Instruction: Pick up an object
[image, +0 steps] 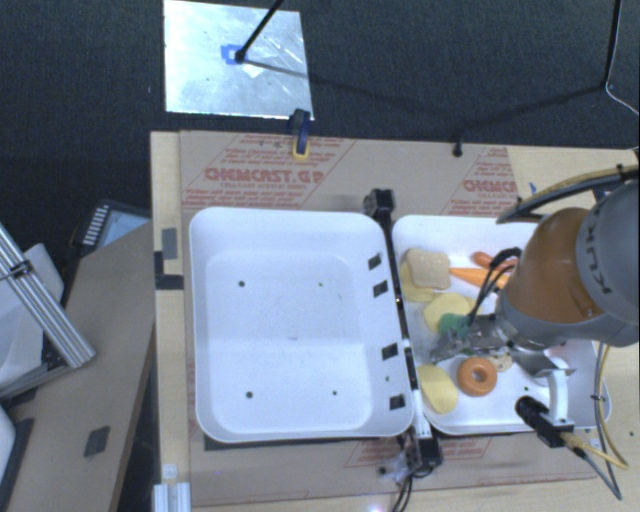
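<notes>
Two shallow white bins sit side by side on the surface: the left bin and the right bin, which carries the objects. The arm reaches in from the right, its end effector low among them; whether it is open or closed cannot be told. Just beside it lie an orange ring, a green piece and a yellow item. A beige block and a carrot lie farther back, another yellow piece nearer.
</notes>
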